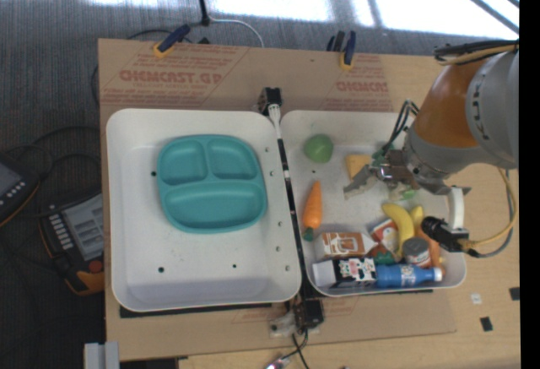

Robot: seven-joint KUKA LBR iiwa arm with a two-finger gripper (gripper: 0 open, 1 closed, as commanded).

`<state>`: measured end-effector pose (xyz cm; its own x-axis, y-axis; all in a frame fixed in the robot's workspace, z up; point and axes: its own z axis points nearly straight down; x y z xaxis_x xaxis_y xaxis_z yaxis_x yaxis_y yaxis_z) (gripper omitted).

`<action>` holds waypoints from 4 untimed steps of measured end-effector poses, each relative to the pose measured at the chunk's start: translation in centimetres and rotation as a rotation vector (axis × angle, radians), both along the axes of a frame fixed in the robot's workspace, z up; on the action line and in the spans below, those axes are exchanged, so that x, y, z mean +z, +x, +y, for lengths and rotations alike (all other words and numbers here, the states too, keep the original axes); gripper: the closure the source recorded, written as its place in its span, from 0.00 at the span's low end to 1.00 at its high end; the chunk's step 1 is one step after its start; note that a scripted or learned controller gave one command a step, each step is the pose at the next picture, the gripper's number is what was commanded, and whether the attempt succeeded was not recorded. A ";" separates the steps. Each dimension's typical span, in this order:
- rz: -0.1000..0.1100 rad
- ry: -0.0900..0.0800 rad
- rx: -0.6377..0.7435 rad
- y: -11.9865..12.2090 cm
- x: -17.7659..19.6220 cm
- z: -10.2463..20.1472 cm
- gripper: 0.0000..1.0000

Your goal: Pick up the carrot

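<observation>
Down on the bench, two white bins sit side by side on a brown board. Left bin (pixel 135 274) holds a teal tray (pixel 211 183) with three sections. Right bin (pixel 371 124) holds the carrot (pixel 313 205), lying upright near the wall shared with the left bin, its green end toward the bottom. A green ball (pixel 318 148) lies above it, apart from it. A yellow wedge (pixel 357 165) lies to the ball's right. Along the bottom of the right bin are a small carton (pixel 342 243), a banana (pixel 403 219) and a blue bottle (pixel 405 276) lying on its side. The gripper (pixel 364 180) hangs over the middle of the right bin, just below the yellow wedge and well to the right of the carrot. Its fingers are spread apart and nothing is between them.
</observation>
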<state>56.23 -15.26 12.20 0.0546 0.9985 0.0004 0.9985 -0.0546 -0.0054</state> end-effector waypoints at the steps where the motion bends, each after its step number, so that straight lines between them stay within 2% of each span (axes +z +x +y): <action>1: -0.011 -0.004 0.152 7.6 -3.5 2.3 0.00; 2: -0.013 -0.004 0.152 7.7 -2.6 2.3 1.00; 3: -0.001 0.000 0.075 9.4 5.9 11.5 1.00; 4: 0.001 -0.004 -0.247 10.6 9.4 12.6 1.00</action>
